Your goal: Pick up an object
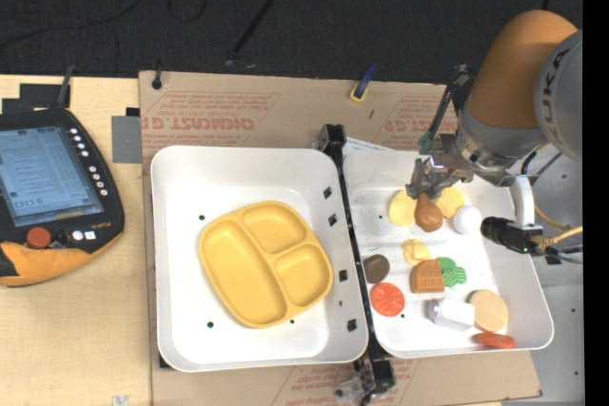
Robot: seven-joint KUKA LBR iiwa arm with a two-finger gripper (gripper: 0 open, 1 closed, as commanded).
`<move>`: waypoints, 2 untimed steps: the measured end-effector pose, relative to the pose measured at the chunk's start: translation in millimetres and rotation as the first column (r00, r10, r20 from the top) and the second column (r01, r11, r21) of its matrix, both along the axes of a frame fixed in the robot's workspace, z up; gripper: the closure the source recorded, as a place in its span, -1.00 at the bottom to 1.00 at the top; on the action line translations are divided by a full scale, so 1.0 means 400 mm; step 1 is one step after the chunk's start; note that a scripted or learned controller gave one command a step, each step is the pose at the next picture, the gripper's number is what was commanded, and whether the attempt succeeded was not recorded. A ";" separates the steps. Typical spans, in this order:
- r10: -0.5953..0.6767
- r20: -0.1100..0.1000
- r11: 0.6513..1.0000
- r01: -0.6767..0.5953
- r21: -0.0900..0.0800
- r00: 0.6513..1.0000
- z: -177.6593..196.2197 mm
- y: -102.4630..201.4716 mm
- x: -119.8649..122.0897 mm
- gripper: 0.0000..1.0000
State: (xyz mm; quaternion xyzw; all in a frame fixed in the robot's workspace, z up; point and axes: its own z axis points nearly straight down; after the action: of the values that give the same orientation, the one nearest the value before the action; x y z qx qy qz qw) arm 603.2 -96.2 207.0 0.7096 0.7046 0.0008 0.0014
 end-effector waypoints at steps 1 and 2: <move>0.003 -0.003 1.000 -0.003 0.001 1.000 0.054 -0.003 0.001 1.00; 0.009 -0.008 1.000 -0.009 0.004 1.000 0.075 0.097 -0.069 1.00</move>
State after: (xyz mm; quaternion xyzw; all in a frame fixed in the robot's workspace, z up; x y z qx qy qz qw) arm 575.5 -57.3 237.1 0.7063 0.7079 -0.0007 -0.0026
